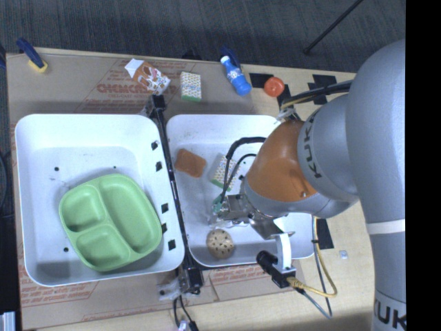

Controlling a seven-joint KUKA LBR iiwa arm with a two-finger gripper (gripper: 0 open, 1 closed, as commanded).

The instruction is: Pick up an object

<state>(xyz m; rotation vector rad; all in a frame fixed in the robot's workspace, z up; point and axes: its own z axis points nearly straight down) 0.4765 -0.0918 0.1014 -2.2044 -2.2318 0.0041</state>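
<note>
Arm (324, 164): sweeping in from the table's right edge, wrist bent down into the right bin, orange band over its middle, likely lining up for a pick.
Left bin (41, 136): carries a green divided tray (110, 219) toward its front, well apart from the action.
Right bin (207, 124): that's the working bin, hard against the left one.
Gripper (231, 209): low over the right bin's floor; grasp state, can't tell, the wrist hides it.
Brown block (190, 163): near the bin's left wall, free.
Speckled ball (220, 243): at the front edge, just beside the gripper, probably the target.
</note>
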